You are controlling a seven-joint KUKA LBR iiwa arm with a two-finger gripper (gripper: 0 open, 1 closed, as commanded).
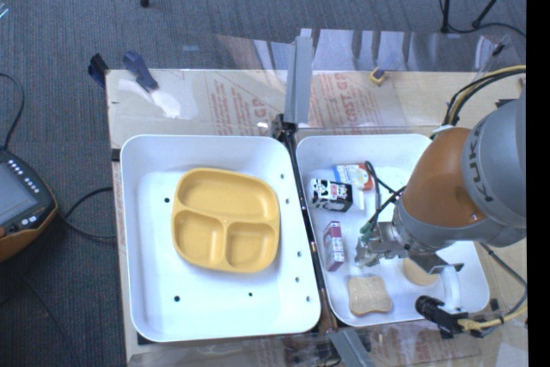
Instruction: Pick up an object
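On the tabletop [232, 94] the left bin [142, 185] holds a single yellow divided tray [227, 219], lying flat near its middle with its three compartments facing up; set apart like that, it looks like the receiving side rather than the source of the pick.

Taking that yellow tray as the landmark, everything else lies to its right, past the divider between the bins. First come the items along the near-left side of the right bin [404, 146]: a small black-and-white carton [331, 194], and below it a dark red packet [333, 242] lying lengthwise. Further right and up sits a small white box with orange print [353, 174]. A slice of toast [369, 295] lies flat toward the lower edge, well right of the tray and clear of the packet.

The gripper [375, 251] hangs low over this bin, just right of the red packet and directly above the toast, reaching in from the far side. Whether it is open or closed I cannot tell; the wrist hides that. Nothing is visibly held. Its position suggests the toast or the packet is the candidate. A round tan object [418, 273] peeks out beneath the arm, mostly hidden.
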